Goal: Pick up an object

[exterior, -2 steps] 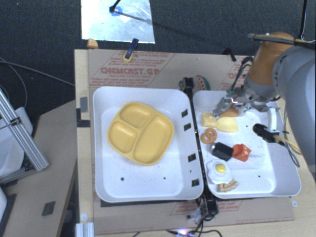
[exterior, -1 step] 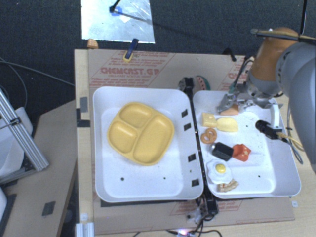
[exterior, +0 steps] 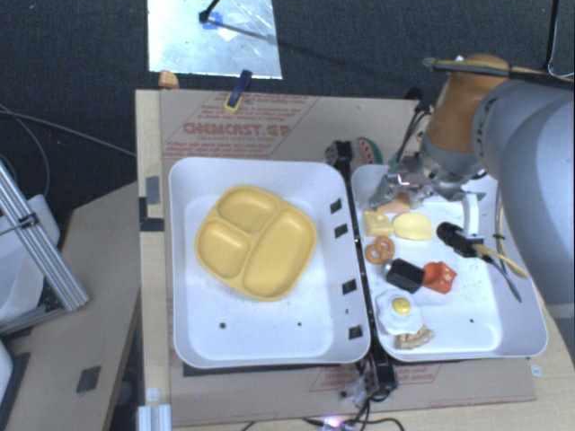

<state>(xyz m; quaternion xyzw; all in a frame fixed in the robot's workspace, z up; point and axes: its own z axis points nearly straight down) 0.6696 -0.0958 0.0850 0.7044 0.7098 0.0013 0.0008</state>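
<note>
Several toys (exterior: 404, 275) hug right bin's (exterior: 508, 317) left (inner) edge.

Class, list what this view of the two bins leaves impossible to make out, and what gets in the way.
- Camera view: far end of the right bin, covered by the arm and claw.
- Camera view: pale toy at the claw's tip, merging with it; kind unclear.
- Camera view: small pale item at the bin's near end, too small to identify.
</note>
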